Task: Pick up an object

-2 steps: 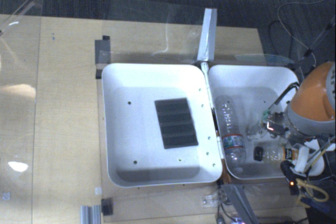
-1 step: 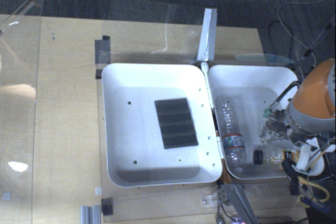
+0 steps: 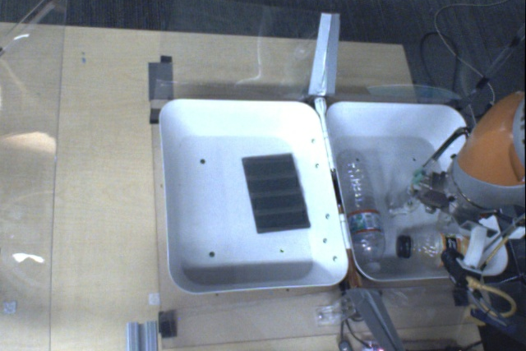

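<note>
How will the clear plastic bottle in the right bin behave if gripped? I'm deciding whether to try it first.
The bottle lies on its side, so a push across it would likely roll it. It looks see-through and empty, so probably light, with thin walls that may dent. Its smooth round surface could slip between the fingers of the gripper.
</note>
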Motion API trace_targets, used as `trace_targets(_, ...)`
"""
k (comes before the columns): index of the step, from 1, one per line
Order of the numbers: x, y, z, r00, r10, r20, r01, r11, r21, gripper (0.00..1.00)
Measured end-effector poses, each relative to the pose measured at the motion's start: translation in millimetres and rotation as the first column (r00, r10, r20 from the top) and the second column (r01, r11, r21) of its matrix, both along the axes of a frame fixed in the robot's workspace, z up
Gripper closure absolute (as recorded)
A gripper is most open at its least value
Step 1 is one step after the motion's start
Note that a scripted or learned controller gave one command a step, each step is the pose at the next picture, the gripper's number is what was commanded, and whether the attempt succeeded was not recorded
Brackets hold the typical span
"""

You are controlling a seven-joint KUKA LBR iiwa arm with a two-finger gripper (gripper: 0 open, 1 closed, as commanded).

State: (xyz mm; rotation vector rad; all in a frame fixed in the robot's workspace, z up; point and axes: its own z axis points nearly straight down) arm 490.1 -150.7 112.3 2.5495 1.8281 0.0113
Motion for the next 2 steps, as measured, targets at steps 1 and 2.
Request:
trace_targets(1,0.0,0.0,0.0,1.000,0.000,0.000,0.000,1.000,0.000,0.00)
trace_targets(2,-1.3,43.6,56.4,0.956,0.294,-0.002,-0.294,0.956,-0.003,0.00)
